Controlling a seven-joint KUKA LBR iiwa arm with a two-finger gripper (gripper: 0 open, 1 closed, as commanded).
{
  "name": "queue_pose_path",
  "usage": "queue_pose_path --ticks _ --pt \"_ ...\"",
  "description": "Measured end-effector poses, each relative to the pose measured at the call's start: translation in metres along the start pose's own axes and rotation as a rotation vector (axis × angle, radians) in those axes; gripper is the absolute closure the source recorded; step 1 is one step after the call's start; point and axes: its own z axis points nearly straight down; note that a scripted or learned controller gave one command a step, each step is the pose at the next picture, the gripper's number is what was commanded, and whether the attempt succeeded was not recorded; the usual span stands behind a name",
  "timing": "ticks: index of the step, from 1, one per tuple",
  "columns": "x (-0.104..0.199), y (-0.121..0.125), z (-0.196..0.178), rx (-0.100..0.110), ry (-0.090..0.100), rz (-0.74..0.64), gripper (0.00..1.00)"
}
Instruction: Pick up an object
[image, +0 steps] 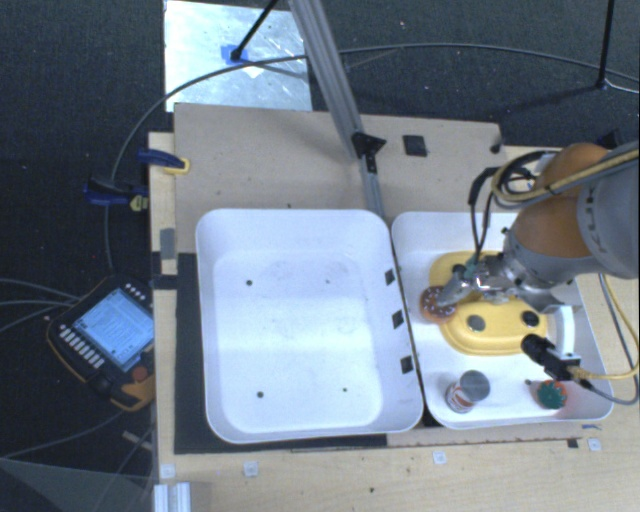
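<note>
Camera view shows 2 white bins side by side on the bench. The left bin (290, 320) holds nothing I can make out; the right bin (590, 400) holds all the objects. The arm (575, 215) reaches in from the right, and its gripper (462, 288) sits low over the right bin's upper left part. How far the jaws stand apart I cannot tell: the metal parts blur together there, and nothing shows plainly between them.

Candidate things lie close together. A yellow toy (490, 325) with dark spots sits mid-bin, partly under the wrist. A brown ring (434, 303), perhaps a small doughnut shape, lies touching the toy's left edge, just beside the gripper tip. A small can (467, 390) lies near the front wall, and a green and red piece (550, 396) lies to its right, near a black plug and cable.

Risks, as I judge them:
- The gripper is at the seam between toy and ring, so closing could catch both or pinch neither and push them apart.
- The toy looks broad and smooth; the jaws may slide off its rounded top.
- The ring lies near the bin's left wall, and a nudge could jam it there.
- The cable near the wrist could snag on lifting.
</note>
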Motion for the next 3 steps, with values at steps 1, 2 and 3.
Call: queue_pose_path --ticks 1,2,3 --pt "0.005 0.004 -0.013 -0.006 0.009 -0.007 1.0" --pt "0.003 0.001 -0.058 0.017 -0.002 0.002 1.0" --pt "0.0 0.014 -0.112 0.015 -0.002 0.001 1.0"
